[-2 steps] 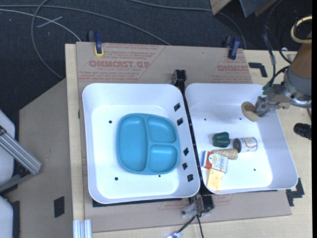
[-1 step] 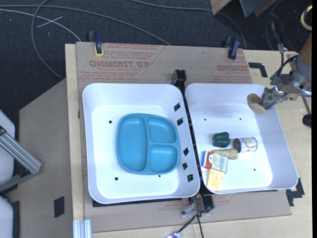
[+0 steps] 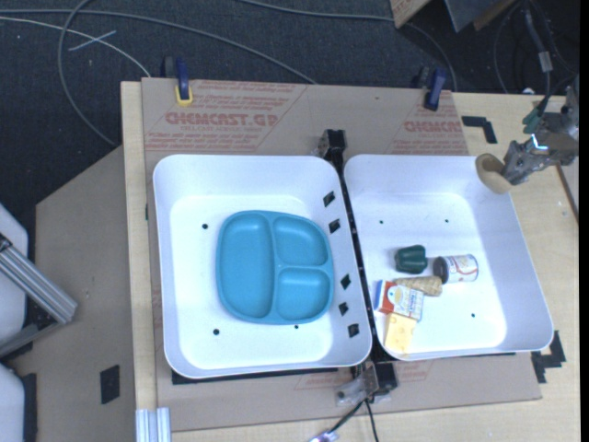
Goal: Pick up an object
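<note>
Here is the desk (image 3: 138, 247) from above, two white bins side by side. The left bin (image 3: 175, 201) carries a blue divided plate (image 3: 274, 267), sitting flat near its middle. The right bin (image 3: 515, 284) is where the action should be: a small cluster lies toward its near-left part. There is a dark green piece (image 3: 411, 259), just beside it a little can with a white and red label (image 3: 458, 268) lying on its side, a tan cone-shaped piece (image 3: 425, 285) touching the can's dark end, and below them a red and white packet (image 3: 403, 300) overlapping a yellow card (image 3: 399, 332).

And the pincer (image 3: 526, 157)? It hangs at the far right corner of the right bin, over the rim, well apart from the cluster. Something tan and rounded (image 3: 493, 173) sits right by it at the bin's edge; whether that is held or merely lying there, I cannot tell, nor whether the pincer is released or clenched.

So, by my reading, this is the approach step, nothing clearly picked yet. The next move calls for a swing toward the near-left cluster and a descent on one piece; the green one stands freest.
</note>
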Available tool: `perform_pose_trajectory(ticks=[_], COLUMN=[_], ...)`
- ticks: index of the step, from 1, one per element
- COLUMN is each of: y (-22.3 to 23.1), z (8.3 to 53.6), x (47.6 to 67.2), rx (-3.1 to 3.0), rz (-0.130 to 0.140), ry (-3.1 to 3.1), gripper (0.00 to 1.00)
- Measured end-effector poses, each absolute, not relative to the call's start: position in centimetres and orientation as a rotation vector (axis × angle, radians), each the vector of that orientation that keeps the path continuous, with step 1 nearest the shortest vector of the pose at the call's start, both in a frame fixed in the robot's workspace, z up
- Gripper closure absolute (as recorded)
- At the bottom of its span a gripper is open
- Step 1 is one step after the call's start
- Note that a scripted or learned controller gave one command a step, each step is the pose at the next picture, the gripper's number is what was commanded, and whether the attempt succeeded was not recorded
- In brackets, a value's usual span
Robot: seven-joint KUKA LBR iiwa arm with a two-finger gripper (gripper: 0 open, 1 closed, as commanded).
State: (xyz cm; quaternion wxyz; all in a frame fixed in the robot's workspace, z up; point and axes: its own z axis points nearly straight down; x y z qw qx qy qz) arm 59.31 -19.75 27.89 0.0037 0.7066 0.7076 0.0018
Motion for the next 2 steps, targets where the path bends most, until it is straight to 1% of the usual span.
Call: perform_pose_trajectory(ticks=[1, 2], y=[-14.0, -8.5], z=[26.3, 24.9], x=[58.7, 57.6], rx=[2.219, 2.219], rz=[0.001, 0.001], ry=[2.231, 2.232], gripper=[1.0, 1.0])
